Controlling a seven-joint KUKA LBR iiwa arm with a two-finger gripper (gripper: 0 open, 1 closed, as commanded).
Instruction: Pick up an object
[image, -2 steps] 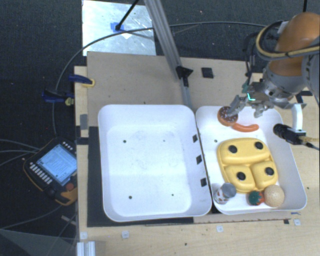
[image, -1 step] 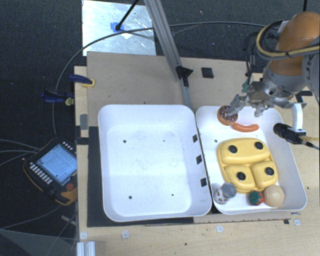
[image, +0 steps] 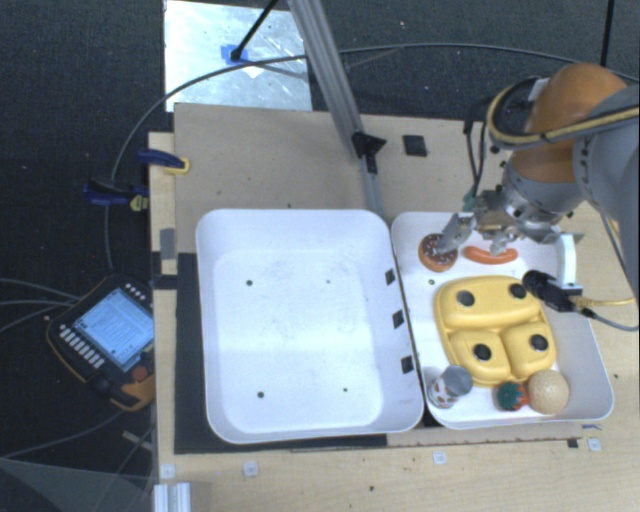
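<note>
Your gripper (image: 478, 232) hangs over the far end of the right bin (image: 600, 385), fingers spread apart with nothing between them. Just below lie a brown doughnut (image: 437, 253) and an orange sausage (image: 490, 256); a yellow block (image: 495, 326) sits nearer.

no readable text, labels or numbers, handheld pendant (image: 108, 335) screen lit blue but too blurred to read

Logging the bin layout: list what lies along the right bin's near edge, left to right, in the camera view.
Small grey and white object → green and red ball → beige ball, all in the right bin.
</note>
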